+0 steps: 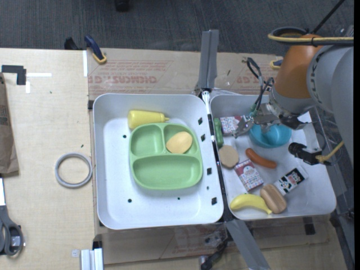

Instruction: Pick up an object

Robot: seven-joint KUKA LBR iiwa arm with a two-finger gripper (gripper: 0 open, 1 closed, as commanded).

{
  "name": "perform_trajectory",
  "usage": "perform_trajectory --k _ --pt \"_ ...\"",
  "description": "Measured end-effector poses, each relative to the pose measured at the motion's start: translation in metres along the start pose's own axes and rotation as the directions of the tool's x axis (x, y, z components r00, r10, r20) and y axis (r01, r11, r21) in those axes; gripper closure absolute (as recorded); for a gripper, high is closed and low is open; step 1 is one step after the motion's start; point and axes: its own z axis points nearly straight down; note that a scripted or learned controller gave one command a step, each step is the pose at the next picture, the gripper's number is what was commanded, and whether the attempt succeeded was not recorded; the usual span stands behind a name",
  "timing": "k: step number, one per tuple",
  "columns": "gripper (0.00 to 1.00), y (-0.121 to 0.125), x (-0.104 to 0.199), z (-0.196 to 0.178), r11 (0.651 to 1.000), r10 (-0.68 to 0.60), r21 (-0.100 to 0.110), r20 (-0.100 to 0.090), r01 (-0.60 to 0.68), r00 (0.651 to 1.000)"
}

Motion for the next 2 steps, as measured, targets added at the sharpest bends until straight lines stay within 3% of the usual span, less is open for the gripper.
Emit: perform_trajectory --k 1,2 --pt "0.00 -0.0778 0.0238 0.0086 0.986 0.164 -0.001 -0.001 -0.164 0.986" --pt "1.00 -0.0776 0.0225 -0.0003 0.986 0.167 -0.002 -0.001 -0.167 0.986"
